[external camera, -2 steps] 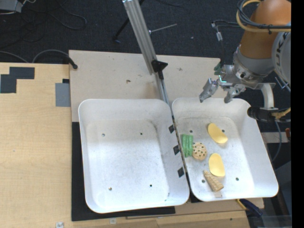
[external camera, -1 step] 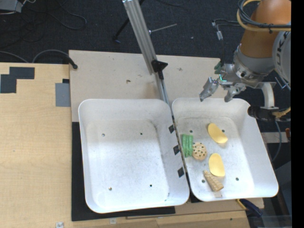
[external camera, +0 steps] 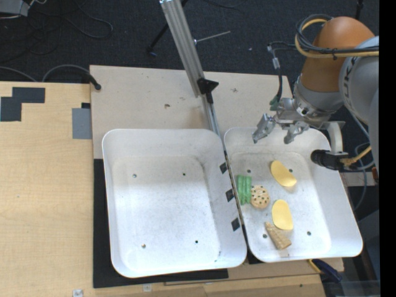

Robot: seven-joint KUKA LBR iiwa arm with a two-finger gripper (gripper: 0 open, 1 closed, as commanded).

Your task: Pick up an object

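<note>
Inside right bin (external camera: 334,184): two yellow pieces (external camera: 283,174), green block (external camera: 244,189), cookie (external camera: 259,197), cracker (external camera: 278,235); pincer (external camera: 276,133) apart above

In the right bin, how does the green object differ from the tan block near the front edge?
The green object is bright green with ridges, while the tan block is pale brown and plain. The green object lies against the bin's left wall beside the dotted cookie; the tan block lies nearer the front, touching the lower yellow piece. The green object lies nearly straight along that wall, while the tan block lies at a slant. Both rest flat in the right bin, apart from the gripper.
</note>
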